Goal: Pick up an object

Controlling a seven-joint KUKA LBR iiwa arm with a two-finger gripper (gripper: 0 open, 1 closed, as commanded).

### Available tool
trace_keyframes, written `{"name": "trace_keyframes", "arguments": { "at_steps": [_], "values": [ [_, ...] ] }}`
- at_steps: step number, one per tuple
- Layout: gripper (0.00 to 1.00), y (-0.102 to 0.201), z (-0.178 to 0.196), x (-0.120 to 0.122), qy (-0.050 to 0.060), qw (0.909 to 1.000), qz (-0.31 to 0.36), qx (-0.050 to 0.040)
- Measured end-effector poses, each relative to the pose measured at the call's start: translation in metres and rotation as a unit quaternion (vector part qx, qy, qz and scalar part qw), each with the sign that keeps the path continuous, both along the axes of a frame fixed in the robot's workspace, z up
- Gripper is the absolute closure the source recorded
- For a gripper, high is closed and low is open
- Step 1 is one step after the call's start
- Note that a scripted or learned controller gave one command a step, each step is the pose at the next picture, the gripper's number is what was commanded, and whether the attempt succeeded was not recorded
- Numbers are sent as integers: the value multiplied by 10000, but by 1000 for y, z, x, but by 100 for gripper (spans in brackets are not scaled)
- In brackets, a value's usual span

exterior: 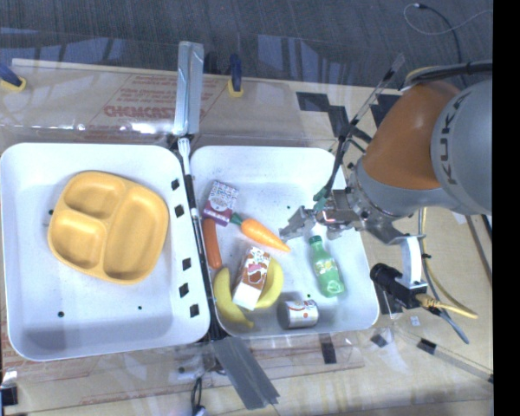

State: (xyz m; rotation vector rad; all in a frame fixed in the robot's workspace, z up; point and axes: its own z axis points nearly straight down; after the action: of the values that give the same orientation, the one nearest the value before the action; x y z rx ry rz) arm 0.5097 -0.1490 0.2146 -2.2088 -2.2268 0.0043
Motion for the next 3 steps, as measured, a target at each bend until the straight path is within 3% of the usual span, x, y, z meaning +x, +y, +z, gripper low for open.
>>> {"name": "trace_keyframes", "arguments": {
  "at_steps": [1,2,3],
  "values": [
    [0,27,-124,38,-8,9970,-769,-10],
    [0,-28,-65,4,-24,9967,806,-8],
    [0,53,-125,8,-8,9997,263,-2]
  ]
}}
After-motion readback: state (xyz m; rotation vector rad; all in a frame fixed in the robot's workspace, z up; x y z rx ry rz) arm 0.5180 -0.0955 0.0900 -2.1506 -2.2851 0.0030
